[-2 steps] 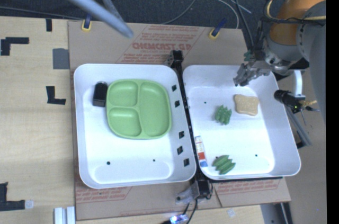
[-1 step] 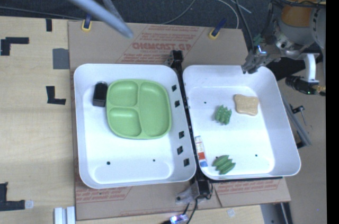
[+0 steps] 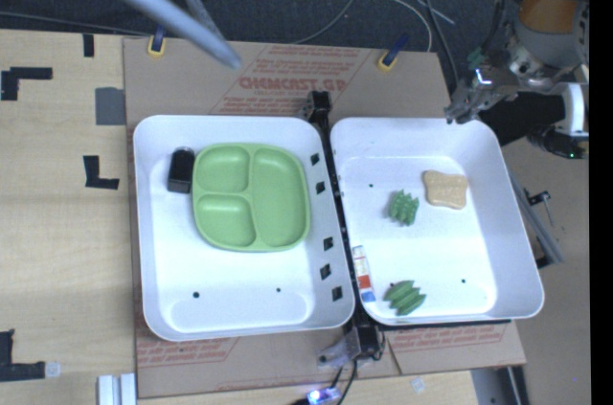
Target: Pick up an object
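Two bins on the worktop. Our fingers hover just past the far right corner of the right bin, outside its rim; too small and dark here, so we cannot tell if they are apart or together. Nothing visible between them.

Candidates, all in the right bin, nearer the camera than the fingers:
- tan biscuit-like piece, closest, just below and slightly left of the fingers
- small green leafy piece, a bit further left
- green pod piece, well apart, near the front wall
- thin striped stick, hard against the divider side

The left bin holds a green divided plate with a black block touching its edge, furthest from the fingers.

Risks as we judge them:
- descent from this spot clips the bin rim, since we sit over the corner
- tan piece looks flat, fingers may skid off it
- stick lies too tight to the wall for a clean approach
- green pieces are small, so a slight offset closes on air
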You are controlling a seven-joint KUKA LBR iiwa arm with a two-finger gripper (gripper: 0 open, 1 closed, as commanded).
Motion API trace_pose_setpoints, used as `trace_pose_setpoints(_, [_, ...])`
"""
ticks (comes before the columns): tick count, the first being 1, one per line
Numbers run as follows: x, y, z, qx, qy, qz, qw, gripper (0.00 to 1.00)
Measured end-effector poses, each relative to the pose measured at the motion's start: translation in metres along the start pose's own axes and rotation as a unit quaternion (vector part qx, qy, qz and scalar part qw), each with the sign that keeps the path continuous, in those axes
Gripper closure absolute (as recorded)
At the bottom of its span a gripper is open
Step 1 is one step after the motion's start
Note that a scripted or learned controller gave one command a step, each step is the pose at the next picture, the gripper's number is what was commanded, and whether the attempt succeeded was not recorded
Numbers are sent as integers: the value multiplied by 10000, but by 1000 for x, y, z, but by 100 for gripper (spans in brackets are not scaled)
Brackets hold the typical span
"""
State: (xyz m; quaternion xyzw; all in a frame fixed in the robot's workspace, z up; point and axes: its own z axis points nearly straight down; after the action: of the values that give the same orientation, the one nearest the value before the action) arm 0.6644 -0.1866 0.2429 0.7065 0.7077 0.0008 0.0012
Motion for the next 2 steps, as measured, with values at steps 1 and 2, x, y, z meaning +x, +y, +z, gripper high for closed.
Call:
trace_pose_setpoints(1, [52,-16,12,26,10,-15,10000,100])
trace_pose_setpoints(2, [99,-39,24,33,8,-12,10000,100])
